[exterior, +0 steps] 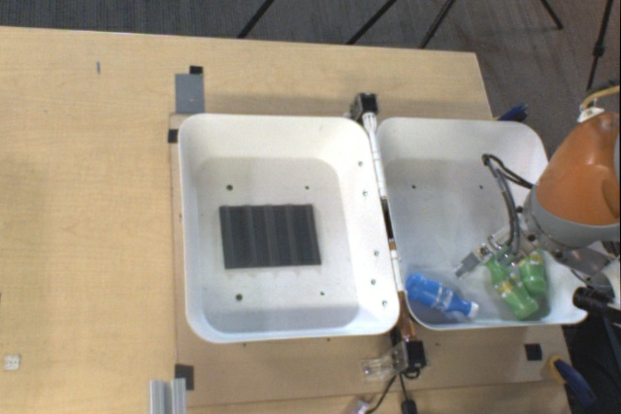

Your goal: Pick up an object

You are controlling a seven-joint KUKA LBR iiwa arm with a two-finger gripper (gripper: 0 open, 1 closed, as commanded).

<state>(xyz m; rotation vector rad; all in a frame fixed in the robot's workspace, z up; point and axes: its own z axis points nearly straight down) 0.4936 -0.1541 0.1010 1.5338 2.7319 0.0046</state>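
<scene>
In the right bin (pixel 437 160), a green lumpy object (pixel 521 289) lies near the front right corner. A blue bottle-like object (pixel 440 296) lies to its left along the front wall. My gripper (pixel 502 259) is low in this bin, right over the upper left part of the green object, and its metal parts overlap that object. The arm's orange band (pixel 582 175) and grey wrist hide the bin's right side. Whether the green object sits between the fingertips is hidden from this angle.
The left bin (pixel 194 208) holds a dark grey ribbed mat (pixel 270 236) flat on its floor. A black cable (pixel 502 179) loops from the wrist over the right bin. The bins' shared wall (pixel 380 199) runs just left of the blue object.
</scene>
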